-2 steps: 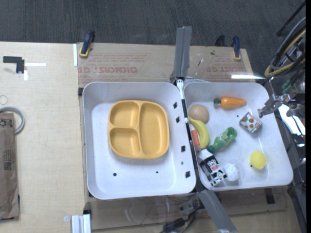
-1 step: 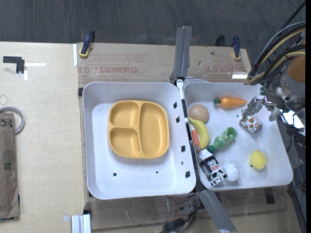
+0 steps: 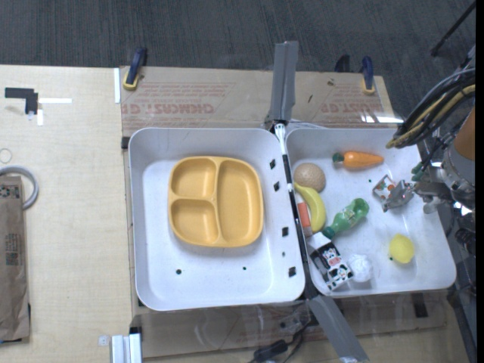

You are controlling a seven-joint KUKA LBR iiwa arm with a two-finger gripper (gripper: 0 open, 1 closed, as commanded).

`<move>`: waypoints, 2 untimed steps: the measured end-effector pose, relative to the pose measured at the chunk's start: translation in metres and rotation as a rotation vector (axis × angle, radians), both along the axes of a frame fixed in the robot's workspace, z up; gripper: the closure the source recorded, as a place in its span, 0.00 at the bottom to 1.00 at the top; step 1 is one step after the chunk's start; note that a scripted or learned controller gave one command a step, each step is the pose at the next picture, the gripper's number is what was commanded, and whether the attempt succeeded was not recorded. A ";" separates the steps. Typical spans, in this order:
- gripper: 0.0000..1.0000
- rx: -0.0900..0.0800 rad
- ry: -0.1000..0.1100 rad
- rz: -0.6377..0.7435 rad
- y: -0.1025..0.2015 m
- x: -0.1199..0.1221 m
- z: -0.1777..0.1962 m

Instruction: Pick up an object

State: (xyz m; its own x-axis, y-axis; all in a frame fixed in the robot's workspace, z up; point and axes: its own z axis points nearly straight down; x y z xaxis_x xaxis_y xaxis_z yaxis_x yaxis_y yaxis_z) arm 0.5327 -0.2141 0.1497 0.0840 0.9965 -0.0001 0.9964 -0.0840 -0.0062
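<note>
The gripper (image 3: 393,193) sits at the right of the frame, low over the right bin (image 3: 431,278); its metal fingers appear slightly apart with nothing between them, so it is treated as open and empty. The candidate objects all lie in the right bin. The lemon (image 3: 401,249), at lower right and just below the gripper, stands apart from the other items; it is judged light, firm and rounded, so it may roll, and a grasp across its middle is advised. The green bottle (image 3: 348,217) lies tilted near the bin centre, probably light and smooth; grip across its body. The carrot (image 3: 360,159), at upper right, tapers, so take it at the thick end. The banana (image 3: 314,206) and the brown round fruit (image 3: 309,177) crowd the left wall, leaving little finger clearance. The left bin (image 3: 151,278) holds a yellow divided plate (image 3: 216,201).
</note>
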 end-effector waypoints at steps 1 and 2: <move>0.00 -0.001 -0.001 0.006 0.021 0.058 0.024; 0.00 0.000 0.000 0.192 0.129 0.029 0.039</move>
